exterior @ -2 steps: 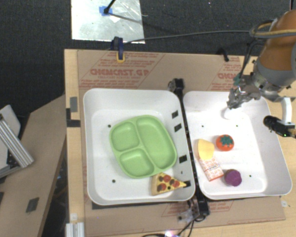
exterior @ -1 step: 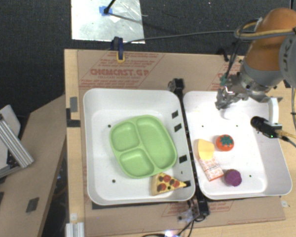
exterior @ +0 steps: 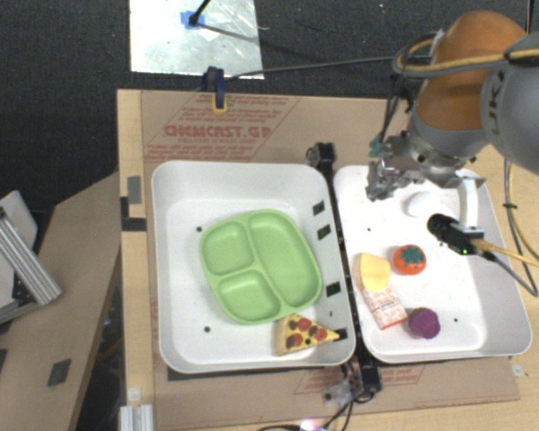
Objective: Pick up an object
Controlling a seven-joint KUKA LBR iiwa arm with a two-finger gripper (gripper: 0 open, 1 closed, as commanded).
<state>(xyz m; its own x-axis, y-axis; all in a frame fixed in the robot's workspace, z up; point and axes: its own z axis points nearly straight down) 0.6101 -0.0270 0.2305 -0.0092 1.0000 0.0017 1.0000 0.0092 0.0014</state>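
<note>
Bench with two white bins; gripper (exterior: pixel 384 185) hangs at the right bin's (exterior: pixel 512 330) far-left corner.
Approach step: finger state, you cannot tell; next, descend onto the tomato (exterior: pixel 410 259).

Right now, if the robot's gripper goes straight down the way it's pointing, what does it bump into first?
Probably the bare white floor of the right bin. The gripper points down near its back-left corner, away from the toys, though depth is hard to judge.

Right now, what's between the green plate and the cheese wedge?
In the camera view, the bins' adjoining walls separate the green plate from the cheese wedge. Otherwise just bare white floor.
</note>
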